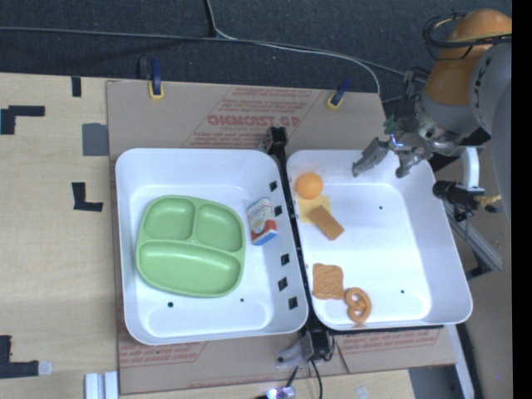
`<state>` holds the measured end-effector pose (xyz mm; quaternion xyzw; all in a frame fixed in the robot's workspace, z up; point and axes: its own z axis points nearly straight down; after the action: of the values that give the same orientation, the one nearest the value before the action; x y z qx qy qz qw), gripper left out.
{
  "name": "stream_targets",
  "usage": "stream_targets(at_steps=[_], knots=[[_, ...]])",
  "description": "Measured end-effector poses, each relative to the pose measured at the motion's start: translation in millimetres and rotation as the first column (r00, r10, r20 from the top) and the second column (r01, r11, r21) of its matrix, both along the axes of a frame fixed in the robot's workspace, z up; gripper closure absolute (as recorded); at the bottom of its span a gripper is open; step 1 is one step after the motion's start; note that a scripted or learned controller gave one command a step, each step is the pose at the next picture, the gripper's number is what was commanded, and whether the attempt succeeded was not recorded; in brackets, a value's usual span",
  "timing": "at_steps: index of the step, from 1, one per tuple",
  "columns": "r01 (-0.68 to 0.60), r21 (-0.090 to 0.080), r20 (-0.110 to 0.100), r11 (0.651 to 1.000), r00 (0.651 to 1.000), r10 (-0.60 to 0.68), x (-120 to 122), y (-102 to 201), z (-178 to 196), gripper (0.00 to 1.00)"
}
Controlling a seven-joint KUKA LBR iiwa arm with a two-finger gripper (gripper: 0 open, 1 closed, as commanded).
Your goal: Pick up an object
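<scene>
Nearest me in the right bin I see a pretzel touching a square brown cracker. Further back there's a tan block, long axis running diagonal, upper-left to lower-right, on a yellow piece, with an orange ball just behind. The gripper hangs over the bin's far edge, fingers spread wide, holding nothing, arm angled in from the right.
</scene>
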<state>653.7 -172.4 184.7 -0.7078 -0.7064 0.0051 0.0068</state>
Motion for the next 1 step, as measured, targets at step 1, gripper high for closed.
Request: stream_targets(at_steps=[1], knots=[[-0.003, -0.003, 0.015, 1.000, 1.000, 0.003, 3.4, 0.5, 10.4, 0.00]])
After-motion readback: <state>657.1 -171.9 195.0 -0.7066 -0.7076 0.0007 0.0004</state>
